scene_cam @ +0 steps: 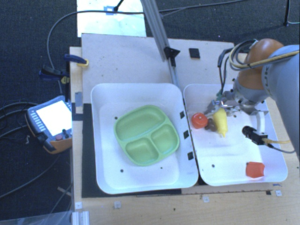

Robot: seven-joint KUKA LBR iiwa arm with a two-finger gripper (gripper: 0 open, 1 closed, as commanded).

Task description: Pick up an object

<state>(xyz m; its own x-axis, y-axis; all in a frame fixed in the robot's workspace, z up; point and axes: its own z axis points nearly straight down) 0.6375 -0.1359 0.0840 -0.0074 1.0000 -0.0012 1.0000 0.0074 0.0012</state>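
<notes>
Dark carpet surrounds a pale surface [122, 55] carrying two white bins side by side; nearest, in the right bin [225, 158], an orange block [254, 169] lies close to the near right corner, well apart from everything else; the left bin [101, 125] holds a green divided plate [146, 135], lying flat near its middle; farther back in the right bin, a yellow object [220, 121] lies tilted, with a small brownish piece [211, 124] touching its left side and a red round object [199, 120] just beside that, near the bin's left wall; the end effector [224, 104] hangs at the yellow object's far end, and whether it is open, closed or gripping cannot be told; the grey arm [281, 78] reaches in from the right; beyond the bins, a small black square [194, 53] sits on the surface and a metal pole [157, 22] slants up.
</notes>
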